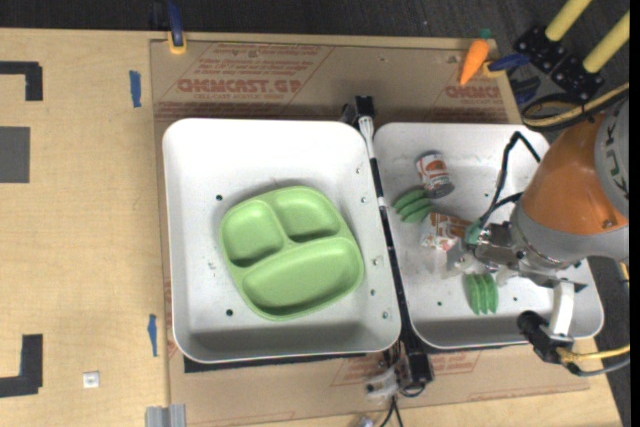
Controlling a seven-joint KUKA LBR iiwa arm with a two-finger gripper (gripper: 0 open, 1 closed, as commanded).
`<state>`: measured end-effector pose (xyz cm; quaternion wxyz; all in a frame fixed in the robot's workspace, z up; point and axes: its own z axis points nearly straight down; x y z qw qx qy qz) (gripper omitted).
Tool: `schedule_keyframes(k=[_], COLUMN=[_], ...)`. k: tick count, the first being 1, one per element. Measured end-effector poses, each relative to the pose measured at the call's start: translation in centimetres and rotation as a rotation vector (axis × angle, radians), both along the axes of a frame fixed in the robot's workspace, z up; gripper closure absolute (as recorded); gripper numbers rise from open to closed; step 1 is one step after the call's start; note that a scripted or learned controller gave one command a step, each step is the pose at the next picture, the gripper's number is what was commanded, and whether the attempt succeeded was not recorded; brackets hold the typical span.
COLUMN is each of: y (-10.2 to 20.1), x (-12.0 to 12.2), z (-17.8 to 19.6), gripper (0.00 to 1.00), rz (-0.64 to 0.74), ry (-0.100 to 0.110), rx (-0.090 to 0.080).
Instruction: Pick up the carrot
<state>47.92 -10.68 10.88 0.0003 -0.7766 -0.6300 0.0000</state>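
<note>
One carrot beyond right bin rim | hand inside bin

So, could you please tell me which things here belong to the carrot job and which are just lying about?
Job: grey arm's claw; orange tapered carrot with green tip, probably.
Lying about: green divided plastic plate; small tin can; green ribbed toy.

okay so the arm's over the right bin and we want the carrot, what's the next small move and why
Probably lift and swing toward the far edge of the bench. The carrot lies outside both bins, on the brown board beyond the right bin, while the gripper sits low inside that bin among green items and a can.
</note>
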Motion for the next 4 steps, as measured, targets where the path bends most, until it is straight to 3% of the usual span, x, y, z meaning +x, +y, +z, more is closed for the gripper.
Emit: schedule_keyframes(k=[1, 2, 3, 4], y=[0.8, -4.6, 0.2, -3.4], x=[0.5, 0.5, 0.4, 0.6], z=[-1.8, -1.9, -1.8, -1.9], gripper=[0.0, 0.0, 0.0, 0.0], rz=[0.628, 0.796, 0.499, 0.86], ry=[-0.014, -0.015, -0.013, -0.016], rx=[-0.01, -0.004, -0.013, -0.006])
